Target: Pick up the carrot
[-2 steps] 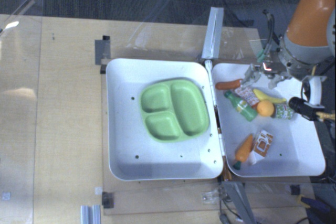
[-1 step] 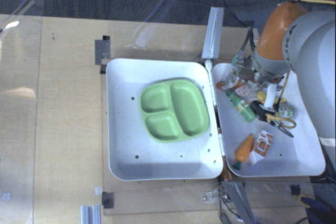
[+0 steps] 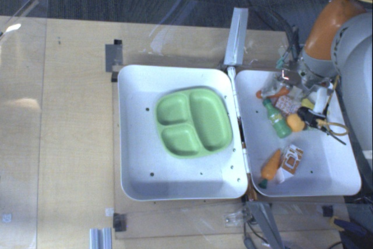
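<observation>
1. Overhead, in the camera view, two white bins are seen side by side on the desk [image 3: 58, 143]: the left bin [image 3: 140, 172] carries a green divided plate [image 3: 193, 122] near its middle, and the right bin [image 3: 338, 175] holds a scatter of small things.
2. The carrot [image 3: 271, 165] is found in the right bin toward 7 o'clock, lying tilted, its green tip near the lower left corner and its thick orange end pointing to about 1 o'clock. A small patterned packet [image 3: 291, 159] lies just beside it at 3 o'clock, possibly touching.
3. Further up, toward 11 o'clock in that bin, a green bottle [image 3: 276, 121], a yellow-orange round piece [image 3: 296, 123] and other small items are clustered.
4. The gripper [image 3: 291, 77] is placed above that cluster at the bin's top edge, well apart from the carrot. Whether the jaws are open or closed cannot be told; nothing can be made out between them.
5. The carrot is judged to be a light, stiff toy with a smooth, perhaps slippery skin. A hold across the thick orange middle, jaws set square to its long axis, is judged best; the tapering end would likely slip out, and the packet could be caught.
</observation>
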`<state>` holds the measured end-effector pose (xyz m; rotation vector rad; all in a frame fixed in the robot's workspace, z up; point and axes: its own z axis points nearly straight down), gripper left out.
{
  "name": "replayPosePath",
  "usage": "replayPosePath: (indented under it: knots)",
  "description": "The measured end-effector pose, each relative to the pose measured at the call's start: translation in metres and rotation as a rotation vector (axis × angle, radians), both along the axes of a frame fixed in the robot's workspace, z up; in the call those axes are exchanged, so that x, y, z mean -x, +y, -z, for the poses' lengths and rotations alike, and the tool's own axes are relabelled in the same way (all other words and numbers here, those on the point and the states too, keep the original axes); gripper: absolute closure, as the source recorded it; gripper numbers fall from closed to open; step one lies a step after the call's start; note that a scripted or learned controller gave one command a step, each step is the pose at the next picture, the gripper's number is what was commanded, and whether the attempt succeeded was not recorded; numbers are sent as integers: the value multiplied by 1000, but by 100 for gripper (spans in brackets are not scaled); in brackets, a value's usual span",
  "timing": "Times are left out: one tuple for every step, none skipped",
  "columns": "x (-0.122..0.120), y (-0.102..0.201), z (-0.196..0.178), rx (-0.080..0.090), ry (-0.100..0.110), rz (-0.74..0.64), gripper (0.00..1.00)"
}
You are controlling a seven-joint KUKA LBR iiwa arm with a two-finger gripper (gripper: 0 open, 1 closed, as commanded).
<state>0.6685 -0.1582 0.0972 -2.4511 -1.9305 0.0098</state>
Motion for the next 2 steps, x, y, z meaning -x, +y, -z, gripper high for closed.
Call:
replayPosePath:
  knots:
    - [-2,-2,-10,5,-6,-2,100]
    - [-1,-15,-31,8,-20,-435,100]
